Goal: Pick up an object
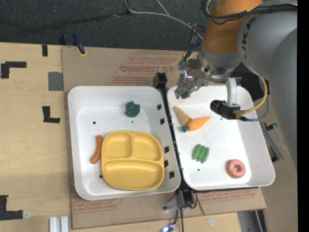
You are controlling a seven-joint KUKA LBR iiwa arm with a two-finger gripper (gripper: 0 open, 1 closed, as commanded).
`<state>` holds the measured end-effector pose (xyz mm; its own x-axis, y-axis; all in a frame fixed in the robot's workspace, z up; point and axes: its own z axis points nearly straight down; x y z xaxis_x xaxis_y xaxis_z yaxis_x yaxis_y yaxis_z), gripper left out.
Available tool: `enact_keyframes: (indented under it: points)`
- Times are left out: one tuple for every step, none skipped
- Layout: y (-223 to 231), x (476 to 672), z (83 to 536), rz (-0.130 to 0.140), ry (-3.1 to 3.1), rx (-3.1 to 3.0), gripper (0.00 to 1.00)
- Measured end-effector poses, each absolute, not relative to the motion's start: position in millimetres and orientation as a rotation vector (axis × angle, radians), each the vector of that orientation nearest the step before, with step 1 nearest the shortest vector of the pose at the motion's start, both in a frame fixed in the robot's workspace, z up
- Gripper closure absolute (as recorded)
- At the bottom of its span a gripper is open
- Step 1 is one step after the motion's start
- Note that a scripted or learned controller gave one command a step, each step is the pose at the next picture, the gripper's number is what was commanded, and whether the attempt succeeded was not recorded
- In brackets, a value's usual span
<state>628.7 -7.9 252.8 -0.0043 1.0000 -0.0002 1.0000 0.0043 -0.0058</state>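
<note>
Hovering: the gripper [186, 92] hung over the back-left corner of the right bin [251, 178], close to the divider between the two bins.
Fingers: the metal parts at the tip blurred together, so I could not tell whether they were spread or closed; nothing was visibly between them.
Likely reason for pose: the tip sat just behind the cone [181, 114] and carrot [197, 123], which suggested a descent toward one of those two, though that was a judgement.
Arm: the orange band [227, 18] and grey link came in from the right, covering the bin's back-right corner.
Cone: tan, wedge-shaped, lying flat with its point toward the back; it appeared to touch the carrot's leafy end.
Carrot: orange with a small green top, lying at a slant near the middle of the right bin, nearest candidate along with the cone.
Pod: a green ridged pod [200, 153] lay apart, toward the front.
Donut: a pink donut [236, 168] sat near the front-right corner, well apart from the tip.
Left bin: the left bin [77, 129] held a yellow tray [132, 159], a sausage [97, 149] touching the tray's left edge, and broccoli [133, 108] toward the back.
Progress: no object had been lifted yet; everything rested on the bin floors.
</note>
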Motion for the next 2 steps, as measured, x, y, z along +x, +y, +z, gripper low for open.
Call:
enact_keyframes:
  points:
    - [44.1,619.3,250.3,0.004,-2.226,-2.212,1.00]
    - [93.8,601.8,237.1,0.006,-2.225,-2.211,1.00]
